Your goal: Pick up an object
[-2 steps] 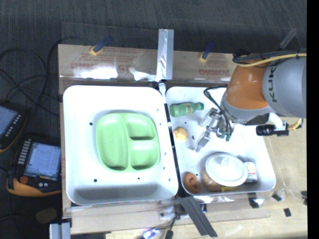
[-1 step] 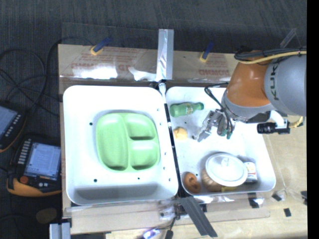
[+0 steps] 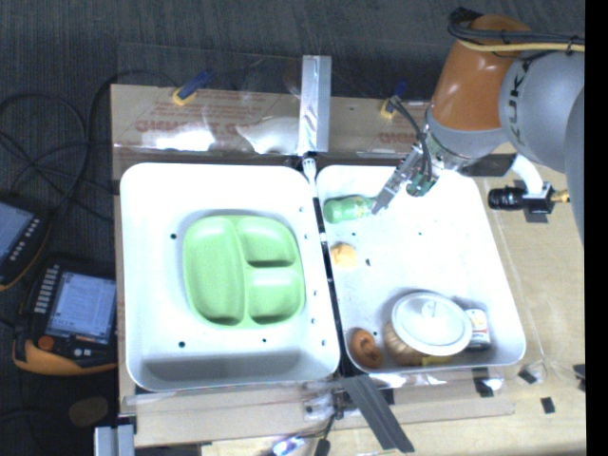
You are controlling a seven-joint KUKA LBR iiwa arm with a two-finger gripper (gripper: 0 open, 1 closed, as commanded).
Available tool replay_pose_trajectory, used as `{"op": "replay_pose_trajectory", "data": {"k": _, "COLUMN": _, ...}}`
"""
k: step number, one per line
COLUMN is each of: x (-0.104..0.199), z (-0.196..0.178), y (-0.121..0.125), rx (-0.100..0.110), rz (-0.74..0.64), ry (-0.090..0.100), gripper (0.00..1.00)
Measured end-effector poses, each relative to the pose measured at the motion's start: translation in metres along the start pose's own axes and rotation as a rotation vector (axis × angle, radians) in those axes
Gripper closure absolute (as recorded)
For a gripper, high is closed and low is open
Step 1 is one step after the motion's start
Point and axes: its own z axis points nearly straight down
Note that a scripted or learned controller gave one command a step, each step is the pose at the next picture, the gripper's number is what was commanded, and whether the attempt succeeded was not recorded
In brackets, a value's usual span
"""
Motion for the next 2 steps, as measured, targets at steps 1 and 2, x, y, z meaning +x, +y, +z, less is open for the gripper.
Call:
{"op": "replay_pose_trajectory", "data": {"k": 1, "x": 0.017, "z": 0.037, "y": -0.060, "rx": 0.002, "rz": 0.112, "ry": 0.002, "gripper": 1.00}}
{"op": "replay_pose_trajectory", "data": {"k": 2, "x": -0.012, "z": 0.093, "y": -0.006, "rx": -0.005, "rz": 0.411, "ry": -0.007, "gripper": 1.00}}
